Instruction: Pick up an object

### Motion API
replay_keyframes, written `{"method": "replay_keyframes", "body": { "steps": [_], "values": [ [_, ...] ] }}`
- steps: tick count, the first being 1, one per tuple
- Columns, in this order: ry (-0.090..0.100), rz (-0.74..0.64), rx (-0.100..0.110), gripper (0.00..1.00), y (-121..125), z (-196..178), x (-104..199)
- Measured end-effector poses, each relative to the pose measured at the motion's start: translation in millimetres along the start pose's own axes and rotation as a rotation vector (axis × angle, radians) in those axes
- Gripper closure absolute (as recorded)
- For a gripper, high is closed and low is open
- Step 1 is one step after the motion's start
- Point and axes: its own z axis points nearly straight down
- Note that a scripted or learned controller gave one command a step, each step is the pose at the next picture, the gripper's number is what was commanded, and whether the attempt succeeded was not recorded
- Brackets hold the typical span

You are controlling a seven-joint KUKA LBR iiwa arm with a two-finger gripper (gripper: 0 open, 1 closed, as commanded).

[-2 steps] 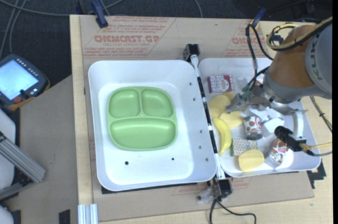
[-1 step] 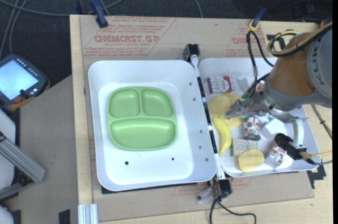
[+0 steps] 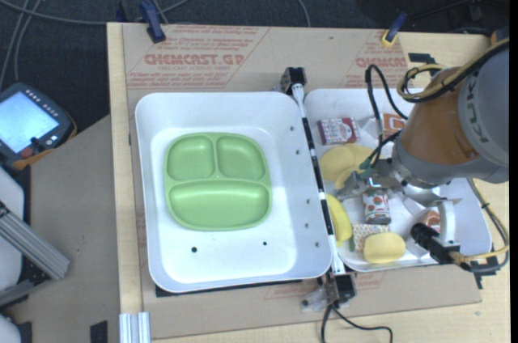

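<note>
Arm: grey with an orange band, reaching in from the right and hanging over the right bin.
Gripper: low inside the right bin, near its left wall — whether it is open or closed cannot be told from this slant, and no object is seen held in it.
Small can: upright, red and white label, just below the gripper in the view and very close to it; contact cannot be judged.
Yellow lump: rounded, just above and left of the gripper, toward the bin's far side.
Banana: lying along the left wall of the right bin, beside the can.
Pale yellow piece: at the near edge of the right bin, below the can.
Red-and-white packet: flat, at the far left of the right bin, apart from the gripper.
Left bin: holds a green divided plate — three compartments, sitting about in the middle.
Bench: brown printed board under both bins.
</note>
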Motion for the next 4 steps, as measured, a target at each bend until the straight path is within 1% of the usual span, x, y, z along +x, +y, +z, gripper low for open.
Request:
{"method": "replay_keyframes", "body": {
  "steps": [1, 2, 3, 4],
  "values": [
    [0.002, -0.002, 0.003, 0.00, 83.7, 0.9, -14.8],
    [0.003, 0.000, 0.006, 0.00, 2.2, 1.4, -13.1],
    [0.002, -0.002, 0.003, 0.00, 71.9, 1.0, -6.9],
    [0.003, 0.000, 0.006, 0.00, -9.4, 1.3, -5.3]
  ]
}}
